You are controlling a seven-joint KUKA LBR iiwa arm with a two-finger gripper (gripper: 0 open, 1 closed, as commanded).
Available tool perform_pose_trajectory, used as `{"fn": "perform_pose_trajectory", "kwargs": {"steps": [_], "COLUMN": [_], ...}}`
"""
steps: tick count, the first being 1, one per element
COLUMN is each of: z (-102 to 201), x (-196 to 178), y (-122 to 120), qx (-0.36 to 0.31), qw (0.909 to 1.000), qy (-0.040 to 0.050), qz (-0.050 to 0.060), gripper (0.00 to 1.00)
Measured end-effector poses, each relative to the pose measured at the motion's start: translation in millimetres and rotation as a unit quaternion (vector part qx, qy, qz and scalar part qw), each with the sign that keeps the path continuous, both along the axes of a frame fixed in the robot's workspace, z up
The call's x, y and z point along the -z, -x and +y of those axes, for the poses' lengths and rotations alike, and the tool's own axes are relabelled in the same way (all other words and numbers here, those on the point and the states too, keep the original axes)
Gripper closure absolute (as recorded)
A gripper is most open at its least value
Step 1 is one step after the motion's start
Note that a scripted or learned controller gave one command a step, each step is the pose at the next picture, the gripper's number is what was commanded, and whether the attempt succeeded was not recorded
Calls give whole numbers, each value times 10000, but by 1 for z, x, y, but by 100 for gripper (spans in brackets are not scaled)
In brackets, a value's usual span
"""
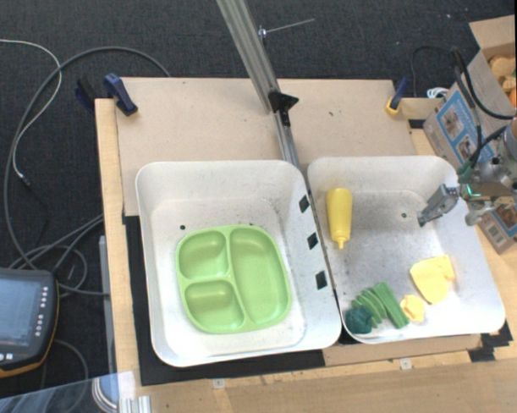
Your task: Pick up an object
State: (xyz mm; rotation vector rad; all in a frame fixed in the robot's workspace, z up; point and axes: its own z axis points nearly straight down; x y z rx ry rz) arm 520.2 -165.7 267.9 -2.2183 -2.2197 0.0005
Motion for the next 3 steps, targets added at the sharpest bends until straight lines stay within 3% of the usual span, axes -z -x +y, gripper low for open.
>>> {"fn": "perform_pose_trajectory", "kwargs": {"steps": [1,2,3], "z": [95,90,38], "x": [79,65,-68], "y": [43,39,2], "qx": [-32,0,3], "qw": [10000,10000,10000], "qy": [-22,5,29], "qz": [44,-27,-69], "gripper": [0,100,100]}}
